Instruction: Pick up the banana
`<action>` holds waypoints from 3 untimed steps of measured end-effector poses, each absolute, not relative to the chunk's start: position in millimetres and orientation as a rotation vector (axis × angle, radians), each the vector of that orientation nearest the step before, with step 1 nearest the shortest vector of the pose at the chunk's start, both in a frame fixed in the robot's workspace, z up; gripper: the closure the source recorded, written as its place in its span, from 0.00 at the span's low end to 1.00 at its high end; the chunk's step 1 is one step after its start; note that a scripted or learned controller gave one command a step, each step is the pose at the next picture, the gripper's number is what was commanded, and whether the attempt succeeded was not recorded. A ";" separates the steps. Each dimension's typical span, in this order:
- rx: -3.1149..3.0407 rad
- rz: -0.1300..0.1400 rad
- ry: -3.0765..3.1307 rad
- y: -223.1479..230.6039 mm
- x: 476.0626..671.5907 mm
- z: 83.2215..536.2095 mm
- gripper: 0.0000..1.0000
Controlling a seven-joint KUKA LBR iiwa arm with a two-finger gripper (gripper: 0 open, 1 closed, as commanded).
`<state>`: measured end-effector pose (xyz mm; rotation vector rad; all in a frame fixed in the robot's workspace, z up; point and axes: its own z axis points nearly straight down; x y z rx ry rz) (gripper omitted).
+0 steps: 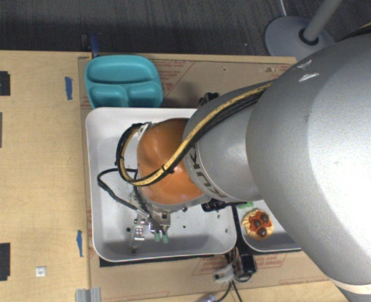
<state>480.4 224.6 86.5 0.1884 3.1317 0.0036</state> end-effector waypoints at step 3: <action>1.107 -0.001 2.943 224.5 482.0 86.1 0.00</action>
